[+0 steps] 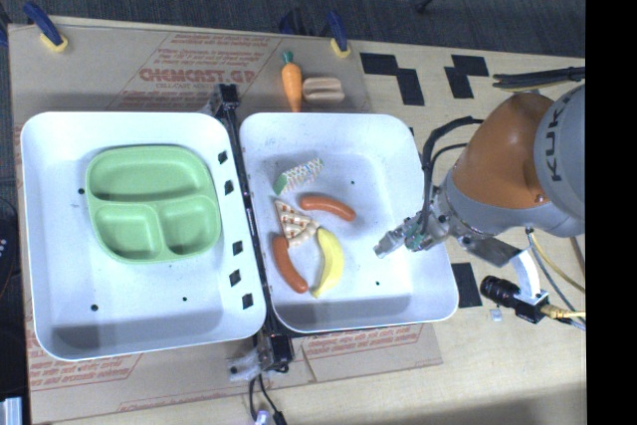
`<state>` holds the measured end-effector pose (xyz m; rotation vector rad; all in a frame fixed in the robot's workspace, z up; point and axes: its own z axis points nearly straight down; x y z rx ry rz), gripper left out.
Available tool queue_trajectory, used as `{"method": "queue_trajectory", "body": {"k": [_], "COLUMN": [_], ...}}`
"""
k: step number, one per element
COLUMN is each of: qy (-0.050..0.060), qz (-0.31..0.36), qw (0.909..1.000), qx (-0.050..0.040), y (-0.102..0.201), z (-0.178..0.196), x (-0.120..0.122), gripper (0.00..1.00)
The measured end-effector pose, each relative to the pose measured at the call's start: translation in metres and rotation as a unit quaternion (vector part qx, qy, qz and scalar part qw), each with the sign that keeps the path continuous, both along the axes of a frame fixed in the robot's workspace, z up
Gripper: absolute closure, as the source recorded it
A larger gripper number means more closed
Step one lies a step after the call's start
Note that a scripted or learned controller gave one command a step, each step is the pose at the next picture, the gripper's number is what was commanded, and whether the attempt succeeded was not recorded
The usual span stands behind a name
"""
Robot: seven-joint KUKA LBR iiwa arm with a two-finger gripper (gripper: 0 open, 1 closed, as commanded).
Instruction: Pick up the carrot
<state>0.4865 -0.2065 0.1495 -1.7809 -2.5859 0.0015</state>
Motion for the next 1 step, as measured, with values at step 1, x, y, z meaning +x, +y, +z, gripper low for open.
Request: {"method": "queue_trajectory", "body": {"k": [1], "qy": [-0.001], "qz": [0.015], "qw": [0.9999], "qx": [-0.0007], "y": [-0.0052], "z": [0.1116], "x": [-0.0096], "gripper": [1.0]}}
